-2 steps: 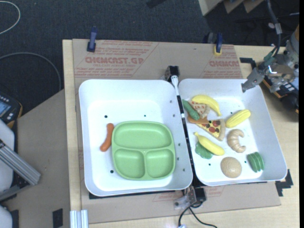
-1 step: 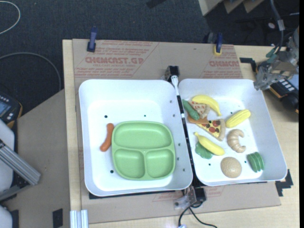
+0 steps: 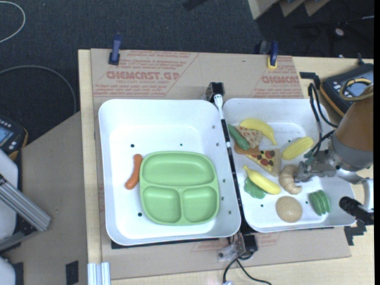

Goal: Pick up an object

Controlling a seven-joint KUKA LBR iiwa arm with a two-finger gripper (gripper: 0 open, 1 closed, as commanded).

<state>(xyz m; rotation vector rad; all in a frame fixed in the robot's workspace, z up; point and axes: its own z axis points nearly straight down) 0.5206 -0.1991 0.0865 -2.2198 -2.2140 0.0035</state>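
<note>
The ginger root [image 3: 290, 179] lies mid right bin [image 3: 341, 215], crowded between a banana [image 3: 263, 181] and a potato [image 3: 289, 209]. Your gripper [image 3: 309, 170] hovers just beside it, presumably lining up; the grip's state can't be told.

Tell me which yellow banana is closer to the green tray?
The lower banana, beside the green pepper; the other banana lies farther back from the green tray.

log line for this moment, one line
arm: over right bin | tool: low beside ginger root | held: nothing visible | left bin: green tray, carrot
</note>
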